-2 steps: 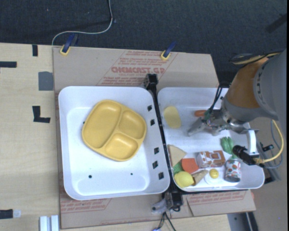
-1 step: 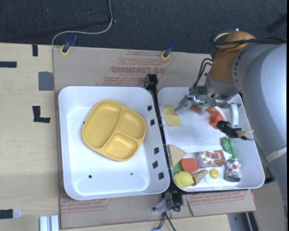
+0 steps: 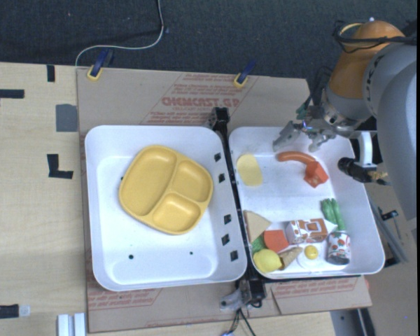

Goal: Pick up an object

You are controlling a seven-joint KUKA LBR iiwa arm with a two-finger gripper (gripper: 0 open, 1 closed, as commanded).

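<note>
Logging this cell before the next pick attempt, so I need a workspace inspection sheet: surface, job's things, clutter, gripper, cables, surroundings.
Surface: cardboard sheet on a wooden bench, bearing a left bin and a right bin side by side.
Job's things: in the right bin, a sausage, red piece, pale yellow piece, green vegetable, small carton, can, lemon.
Clutter: yellow divided plate in the left bin.
Gripper: gripper at the right bin's far edge, just above the sausage; nothing seen between its fingers.
Cables: white cable on the dark floor.
Surroundings: two clamps on the cardboard's far edge.
</note>
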